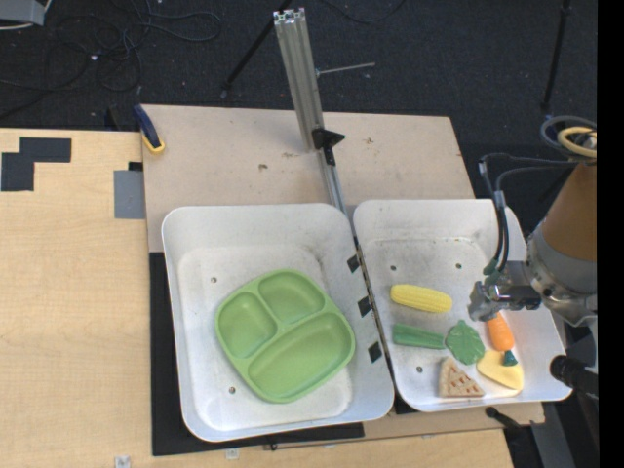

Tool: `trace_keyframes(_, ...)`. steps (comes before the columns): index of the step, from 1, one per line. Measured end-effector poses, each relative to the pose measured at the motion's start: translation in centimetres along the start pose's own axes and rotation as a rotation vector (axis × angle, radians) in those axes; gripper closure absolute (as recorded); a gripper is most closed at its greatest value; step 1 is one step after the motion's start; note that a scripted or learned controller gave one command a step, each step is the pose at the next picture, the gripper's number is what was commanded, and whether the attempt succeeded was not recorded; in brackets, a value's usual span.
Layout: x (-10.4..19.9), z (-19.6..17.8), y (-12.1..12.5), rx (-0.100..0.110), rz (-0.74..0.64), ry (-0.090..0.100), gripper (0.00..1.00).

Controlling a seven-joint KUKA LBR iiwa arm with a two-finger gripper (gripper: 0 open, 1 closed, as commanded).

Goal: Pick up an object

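Note:
The right bin (429, 224) holds several toy foods. A yellow corn cob (421, 298) lies in its middle, with a green pea pod (417, 336) just in front of it. To their right are a green leafy piece (465, 342), an orange carrot (500, 333), a yellow cheese wedge (501, 370) and a tan toast triangle (457, 381). My gripper (490, 300) hangs at the bin's right side, directly behind the carrot and right of the corn. I see nothing held in it.
The left bin (195, 252) carries a green divided plate (284, 335). An aluminium post (301, 76) rises behind the bins, its black rod running down between them. The grey arm with its orange band (577, 217) comes in over the right bin's right wall.

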State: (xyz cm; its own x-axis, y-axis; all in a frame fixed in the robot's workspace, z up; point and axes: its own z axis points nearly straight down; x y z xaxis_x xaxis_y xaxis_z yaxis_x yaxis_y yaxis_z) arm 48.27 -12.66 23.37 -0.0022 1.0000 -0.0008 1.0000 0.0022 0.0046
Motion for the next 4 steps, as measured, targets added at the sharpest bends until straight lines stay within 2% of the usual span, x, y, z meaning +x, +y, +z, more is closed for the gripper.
trace_keyframes(1,-0.1,-2.2,0.1,0.004,0.001,0.001,1.00)
trace_keyframes(2,5.1,-2.6,1.4,0.007,-0.003,0.002,1.00)
trace_keyframes(3,10.0,-0.8,2.4,0.010,-0.002,0.003,1.00)
trace_keyframes(4,15.6,-1.1,3.7,0.007,-0.003,0.002,1.00)
